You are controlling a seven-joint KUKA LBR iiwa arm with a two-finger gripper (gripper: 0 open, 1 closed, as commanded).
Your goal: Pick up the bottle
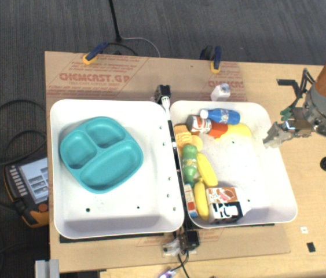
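A blue bottle (pixel 220 117) with a white cap lies on its side at the back of the right bin (pixel 267 172). Beside it, to the left, lies a small brown bottle (pixel 196 124) with a red and white label. My gripper (pixel 279 132) hangs over the right bin's right rim, to the right of the blue bottle and well apart from it. Nothing shows in its grasp.
An orange piece (pixel 219 131), a yellow piece (pixel 239 133), a green item (pixel 190 158), a banana (pixel 207 171) and a small carton (pixel 224 204) crowd the right bin's left side. The left bin (pixel 76 213) holds a teal divided plate (pixel 100 153). Clamps and cables lie at the bench's edges.
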